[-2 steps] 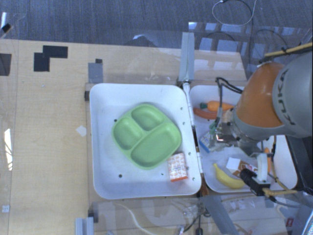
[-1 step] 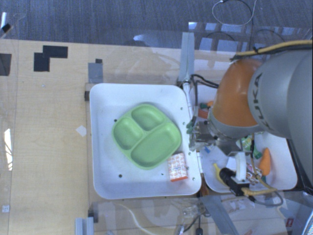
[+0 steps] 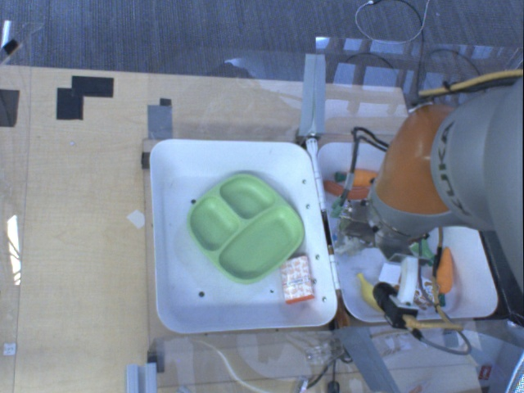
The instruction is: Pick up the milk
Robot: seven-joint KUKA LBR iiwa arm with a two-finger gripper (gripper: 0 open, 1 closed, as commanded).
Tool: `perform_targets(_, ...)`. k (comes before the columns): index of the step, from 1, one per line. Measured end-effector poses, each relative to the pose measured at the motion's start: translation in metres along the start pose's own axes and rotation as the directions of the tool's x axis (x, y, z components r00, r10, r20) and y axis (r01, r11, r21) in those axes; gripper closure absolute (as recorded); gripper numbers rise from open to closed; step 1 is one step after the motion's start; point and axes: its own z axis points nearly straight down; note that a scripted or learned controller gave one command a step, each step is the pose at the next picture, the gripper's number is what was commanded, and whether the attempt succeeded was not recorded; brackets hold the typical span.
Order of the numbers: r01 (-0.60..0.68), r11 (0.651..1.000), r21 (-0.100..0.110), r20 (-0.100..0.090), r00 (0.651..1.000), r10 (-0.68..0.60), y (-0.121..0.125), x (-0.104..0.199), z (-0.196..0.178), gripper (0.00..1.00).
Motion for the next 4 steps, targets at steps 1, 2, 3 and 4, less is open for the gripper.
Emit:
perform_targets(1,0.180,0.984,-0.003,0.000,0.984,-0.180,-0.011,0.068,-0.076,1.00)
perform_targets(2,0.277,0.961,0.000,0.000,0.961,-0.277,-0.019,0.112,-0.048,1.00)
perform_targets(3,0.476,0.880,-0.003,0.001,0.880,-0.476,-0.005,0.036,-0.019,1.00)
perform_targets(4,0.671,0.741,-0.003,0.000,0.741,-0.671,-0.015,0.089,-0.029,1.00)
